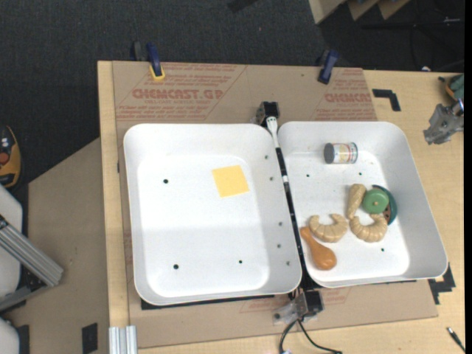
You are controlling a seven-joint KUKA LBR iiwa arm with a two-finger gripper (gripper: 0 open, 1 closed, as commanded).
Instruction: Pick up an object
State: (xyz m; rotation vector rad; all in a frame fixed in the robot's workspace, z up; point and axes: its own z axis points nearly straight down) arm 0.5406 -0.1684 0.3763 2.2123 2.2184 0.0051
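Gripper (442, 124) sat right of the right bin (413, 198), can't tell its state, so I'd have gone for the lone jar (340, 153) above the croissants (346, 223), straight down.

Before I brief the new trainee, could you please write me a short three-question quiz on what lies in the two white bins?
1. True or false: the flat yellow square lies in the left white bin.
2. Which thing lies nearest the far wall of the right white bin? A) the small cylindrical jar with a pale label B) the orange pear-shaped toy C) the round green disc
3. Fill in: the green disc rests against a tan curved ____-like piece.

Key: 1 true; 2 A; 3 shrimp.
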